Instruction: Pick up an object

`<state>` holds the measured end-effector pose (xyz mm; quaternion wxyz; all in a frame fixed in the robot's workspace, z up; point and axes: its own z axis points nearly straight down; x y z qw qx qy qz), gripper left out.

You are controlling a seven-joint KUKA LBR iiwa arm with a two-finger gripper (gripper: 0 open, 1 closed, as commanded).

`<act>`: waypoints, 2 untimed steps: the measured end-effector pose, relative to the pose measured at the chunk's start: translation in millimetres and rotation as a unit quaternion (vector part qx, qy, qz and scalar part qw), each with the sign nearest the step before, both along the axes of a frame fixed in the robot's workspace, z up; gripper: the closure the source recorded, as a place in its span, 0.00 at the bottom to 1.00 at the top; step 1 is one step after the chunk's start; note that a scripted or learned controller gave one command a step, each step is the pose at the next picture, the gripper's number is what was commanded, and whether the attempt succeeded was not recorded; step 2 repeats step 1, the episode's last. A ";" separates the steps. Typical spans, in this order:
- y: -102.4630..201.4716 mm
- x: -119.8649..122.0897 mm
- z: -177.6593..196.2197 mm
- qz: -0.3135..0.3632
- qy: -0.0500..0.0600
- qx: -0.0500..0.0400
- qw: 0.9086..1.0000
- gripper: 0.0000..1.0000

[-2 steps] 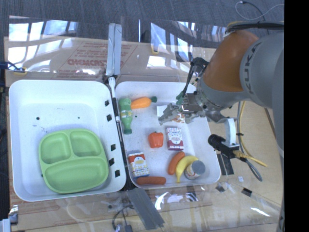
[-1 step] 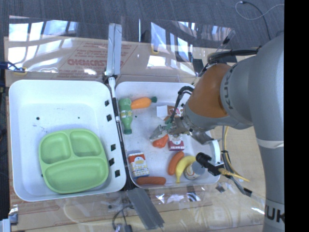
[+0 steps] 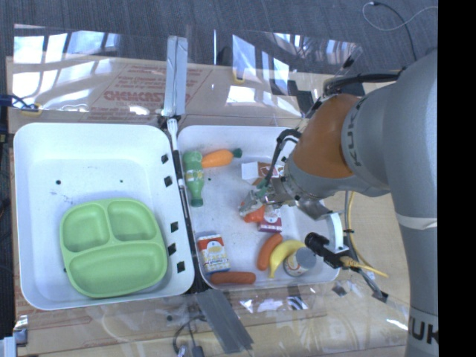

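1. Nearest the lens, at the right bin's (image 3: pixel 223 136) front edge: one sausage (image 3: pixel 233 278) lying flat, with one small juice carton (image 3: pixel 213 253) just behind it.
2. Two white bins, side by side. Left bin (image 3: pixel 44 169) holds one green divided plate (image 3: pixel 113 247) with three compartments, sitting in its front half.
3. Right bin count: one green bottle (image 3: pixel 194 177) along the left wall; one carrot (image 3: pixel 219 158) at its top end, near the back; one banana (image 3: pixel 283 255) and one orange-red oblong piece (image 3: pixel 268 251) touching side by side at front right; one round tin (image 3: pixel 302 262) just right of the banana; one white-and-red packet (image 3: pixel 253 171) toward the back; one red packet (image 3: pixel 271 221) mid-bin.
4. Arm enters from the right; orange band sits over the bin's right part.
5. Gripper (image 3: pixel 256 201) is low over mid-bin, directly above a small orange-red item (image 3: pixel 254 216) beside the red packet. Fingers look closed together around that spot, but whether they pinch the item: cannot tell.
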<state>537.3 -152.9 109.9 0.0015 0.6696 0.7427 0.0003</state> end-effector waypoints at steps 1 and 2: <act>33.9 54.4 130.2 0.029 0.003 0.001 1.000 1.00; 33.9 54.4 130.2 0.029 0.003 0.001 1.000 1.00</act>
